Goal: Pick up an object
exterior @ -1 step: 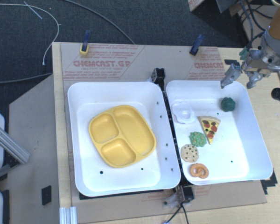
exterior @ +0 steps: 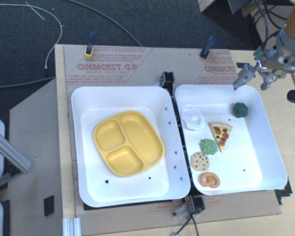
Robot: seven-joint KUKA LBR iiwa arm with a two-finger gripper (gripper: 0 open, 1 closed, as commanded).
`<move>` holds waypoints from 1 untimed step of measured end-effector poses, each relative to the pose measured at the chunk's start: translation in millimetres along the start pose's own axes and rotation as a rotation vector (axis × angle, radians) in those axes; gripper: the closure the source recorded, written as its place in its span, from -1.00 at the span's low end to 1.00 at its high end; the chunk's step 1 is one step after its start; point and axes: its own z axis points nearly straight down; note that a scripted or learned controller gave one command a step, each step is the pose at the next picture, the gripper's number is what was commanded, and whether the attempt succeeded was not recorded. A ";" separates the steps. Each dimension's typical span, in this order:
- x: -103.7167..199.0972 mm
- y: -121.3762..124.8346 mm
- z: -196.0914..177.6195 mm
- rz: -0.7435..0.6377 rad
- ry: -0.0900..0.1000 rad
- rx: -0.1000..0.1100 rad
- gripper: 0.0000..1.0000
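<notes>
My gripper (exterior: 254, 77) hangs above the far right corner of the right bin (exterior: 265, 132), its two fingers spread open with nothing between them. Below it in the bin lies a dark green ball-like toy (exterior: 240, 109). A pizza slice (exterior: 221, 134) lies near the bin's middle. Left of it rests a clear plastic cup or lid (exterior: 192, 118). Toward the front left are a green broccoli piece (exterior: 208, 146), a chip cookie (exterior: 199, 161) and an orange pretzel (exterior: 210, 180).
The left bin (exterior: 88, 181) holds a yellow divided plate (exterior: 128, 142). Black clamps (exterior: 166, 78) join the bins at the back, and blue clips (exterior: 90, 43) pin the cardboard base. Cables and boxes sit behind the bench at the upper right.
</notes>
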 end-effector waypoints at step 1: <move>2.4 2.4 59.9 0.000 0.001 0.002 -1.00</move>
